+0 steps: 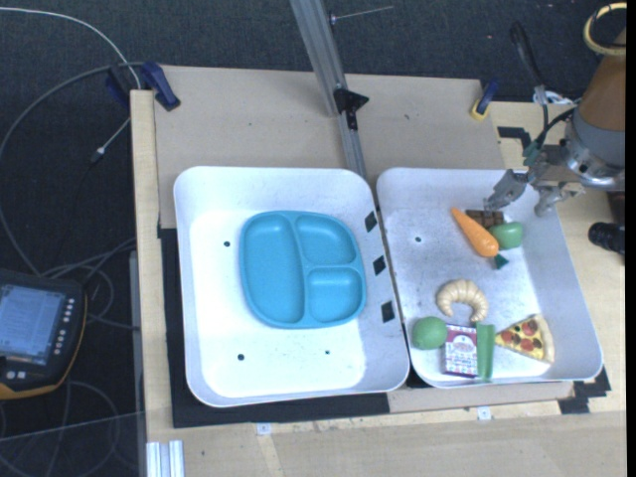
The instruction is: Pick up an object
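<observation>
1. One carrot point(475, 233) lies in the right bin point(576, 296); its long axis runs diagonally, tip toward upper left, stub toward lower right.
2. Gripper point(528, 195) hovers open just above it, fingers apart.

Grey arm point(602, 117) with an orange band, black cables looping along it, metal-grey hand point(527, 195) below.

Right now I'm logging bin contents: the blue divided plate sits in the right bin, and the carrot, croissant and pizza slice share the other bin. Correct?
Not quite. In the camera view the blue divided plate sits in the left bin, not the right. The carrot, croissant and pizza slice do share the other bin.
</observation>
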Tool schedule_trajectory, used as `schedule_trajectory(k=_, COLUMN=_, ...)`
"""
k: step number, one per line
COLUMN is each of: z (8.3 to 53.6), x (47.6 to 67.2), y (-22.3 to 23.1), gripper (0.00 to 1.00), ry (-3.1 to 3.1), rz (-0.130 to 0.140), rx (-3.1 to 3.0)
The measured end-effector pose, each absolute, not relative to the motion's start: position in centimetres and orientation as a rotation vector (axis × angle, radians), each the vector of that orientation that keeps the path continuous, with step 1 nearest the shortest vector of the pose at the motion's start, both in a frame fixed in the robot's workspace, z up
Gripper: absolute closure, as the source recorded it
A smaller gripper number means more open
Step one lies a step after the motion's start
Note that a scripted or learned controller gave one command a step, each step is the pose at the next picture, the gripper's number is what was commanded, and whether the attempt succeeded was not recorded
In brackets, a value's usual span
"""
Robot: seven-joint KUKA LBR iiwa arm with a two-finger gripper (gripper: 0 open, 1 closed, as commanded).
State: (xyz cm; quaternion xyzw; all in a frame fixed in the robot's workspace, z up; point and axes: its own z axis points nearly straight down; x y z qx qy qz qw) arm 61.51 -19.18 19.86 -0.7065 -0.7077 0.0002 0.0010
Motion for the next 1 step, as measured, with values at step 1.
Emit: schedule_trajectory(k=1, z=19.87, x=61.51, y=-19.19, gripper=0.00, ry=-2.222, rz=0.001, rx=-2.218)
